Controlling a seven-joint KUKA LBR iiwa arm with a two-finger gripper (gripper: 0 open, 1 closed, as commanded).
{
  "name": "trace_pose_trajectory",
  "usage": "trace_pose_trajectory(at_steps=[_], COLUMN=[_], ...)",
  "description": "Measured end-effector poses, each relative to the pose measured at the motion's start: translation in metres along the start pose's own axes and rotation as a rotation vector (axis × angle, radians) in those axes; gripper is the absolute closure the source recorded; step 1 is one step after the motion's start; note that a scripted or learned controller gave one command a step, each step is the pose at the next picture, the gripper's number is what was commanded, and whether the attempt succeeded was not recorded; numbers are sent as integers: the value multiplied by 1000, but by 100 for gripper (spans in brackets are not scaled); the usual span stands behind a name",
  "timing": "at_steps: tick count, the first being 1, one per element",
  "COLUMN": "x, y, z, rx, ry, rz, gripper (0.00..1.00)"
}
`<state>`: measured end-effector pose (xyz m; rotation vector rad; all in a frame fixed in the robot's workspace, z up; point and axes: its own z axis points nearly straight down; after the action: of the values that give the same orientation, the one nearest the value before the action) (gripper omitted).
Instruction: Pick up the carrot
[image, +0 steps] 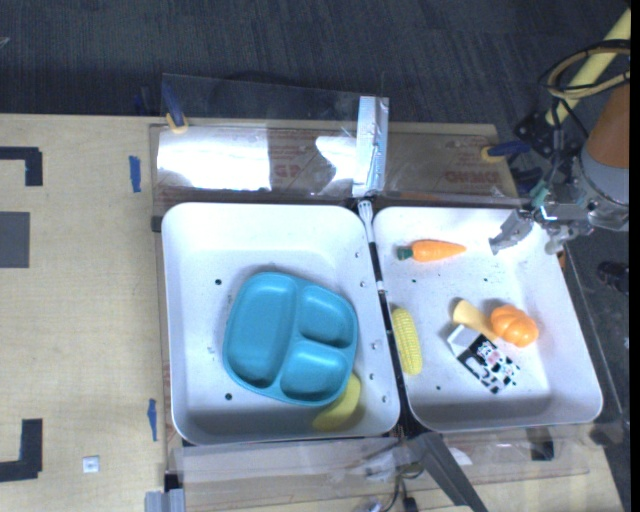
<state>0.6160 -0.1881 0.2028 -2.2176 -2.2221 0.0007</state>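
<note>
Wooden counter (80, 300) with two white bins; carrot (432, 251) lies in the right bin (575, 370). Tool (530, 232) hovers right of it, fingers spread, gripping nothing.

Claw (527, 228) hangs at right, arm slanted.

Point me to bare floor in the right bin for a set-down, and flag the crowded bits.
Right bin: bare floor between the carrot and the pumpkin, and along the near wall below the black-and-white block. Crowded: the pumpkin and block cluster, and the left wall by the corn. The gripper hangs over the far right corner.
</note>
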Motion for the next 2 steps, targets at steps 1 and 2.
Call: trace_pose_trajectory(at_steps=[1, 2], x=[-16, -18], y=[-58, -73], z=[30, 116], rx=[1, -7], ry=[0, -5], rz=[-463, -640], gripper=[0, 0])
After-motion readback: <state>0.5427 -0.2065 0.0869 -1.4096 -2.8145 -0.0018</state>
